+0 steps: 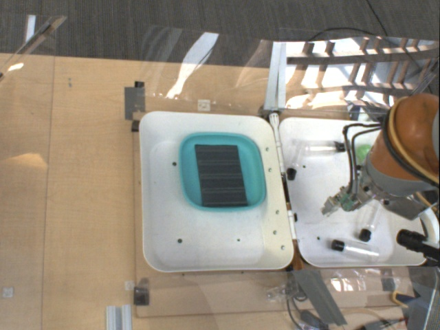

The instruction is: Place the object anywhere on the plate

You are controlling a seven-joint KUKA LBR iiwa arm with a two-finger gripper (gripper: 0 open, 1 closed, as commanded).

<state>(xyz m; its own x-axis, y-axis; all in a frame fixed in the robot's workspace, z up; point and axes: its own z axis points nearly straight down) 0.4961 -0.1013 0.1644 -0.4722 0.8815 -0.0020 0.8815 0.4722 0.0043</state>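
Down at the near edge of the right bin (309, 249), a clear tube with a black cap (354, 249) is lying on its side on the white floor, cap end pointing left. A second clear tube (367, 223) is resting just above it, tilted more upright, its black cap at the lower end. Both are sitting just below and to the right of the gripper (342, 203), apart from it, with white floor showing between. A third clear tube (317, 146) is lying flat farther back in the same bin, near the far wall.

That gripper is hanging over the middle of the right bin, a small greenish part showing at its tip, and whether it is clenched or released I cannot tell from up here; nothing is visibly sitting in its grasp. Behind it the arm (405, 153) is reaching in from the right, orange band glowing above the grey wrist, black cables looping around it.

Over in the left bin (206, 253), the teal plate (222, 172) is sitting toward the back, well apart from the tubes, and a dark ribbed slab (221, 175) is lying flat across its centre. Both bins are sitting side by side on the wooden bench (69, 205).
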